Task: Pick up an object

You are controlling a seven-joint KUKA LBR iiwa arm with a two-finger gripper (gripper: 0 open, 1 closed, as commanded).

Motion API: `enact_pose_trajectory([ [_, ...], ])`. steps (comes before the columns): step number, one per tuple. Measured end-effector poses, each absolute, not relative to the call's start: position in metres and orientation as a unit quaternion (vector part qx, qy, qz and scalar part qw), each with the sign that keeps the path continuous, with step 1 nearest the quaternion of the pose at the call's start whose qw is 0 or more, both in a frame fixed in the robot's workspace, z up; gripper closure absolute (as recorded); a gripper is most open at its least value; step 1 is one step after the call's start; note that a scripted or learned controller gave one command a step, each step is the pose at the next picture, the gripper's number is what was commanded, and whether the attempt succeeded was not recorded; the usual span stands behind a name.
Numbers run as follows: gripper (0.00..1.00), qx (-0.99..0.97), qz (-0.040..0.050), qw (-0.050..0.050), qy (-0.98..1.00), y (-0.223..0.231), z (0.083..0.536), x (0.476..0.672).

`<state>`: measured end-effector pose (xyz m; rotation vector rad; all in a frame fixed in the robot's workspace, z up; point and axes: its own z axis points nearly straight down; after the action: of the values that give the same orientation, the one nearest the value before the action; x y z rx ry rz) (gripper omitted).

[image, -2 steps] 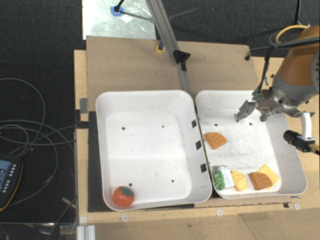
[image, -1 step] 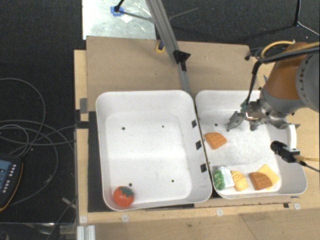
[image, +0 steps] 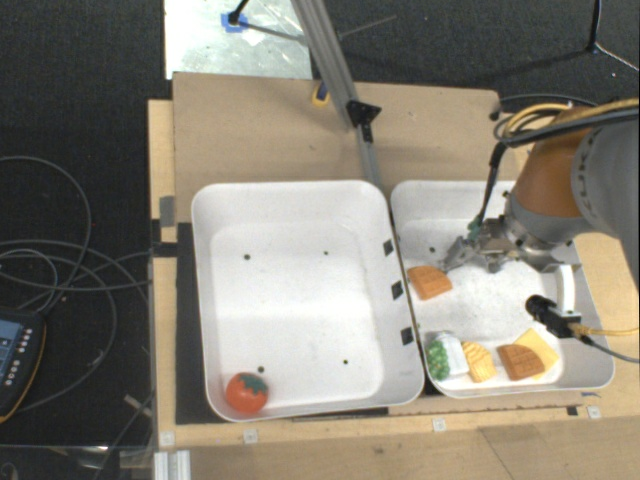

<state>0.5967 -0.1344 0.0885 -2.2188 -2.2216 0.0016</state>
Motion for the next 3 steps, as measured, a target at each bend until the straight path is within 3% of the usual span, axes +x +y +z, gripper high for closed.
enact_pose_trajectory([
  [1,1.0,-0.707,-0.0013,-0.001,-0.707,-0.135,0.102,0.598],
  [3,1.0,-0.707,-0.0017,-0.003,-0.707,-0.15,0.215,0.594],
])
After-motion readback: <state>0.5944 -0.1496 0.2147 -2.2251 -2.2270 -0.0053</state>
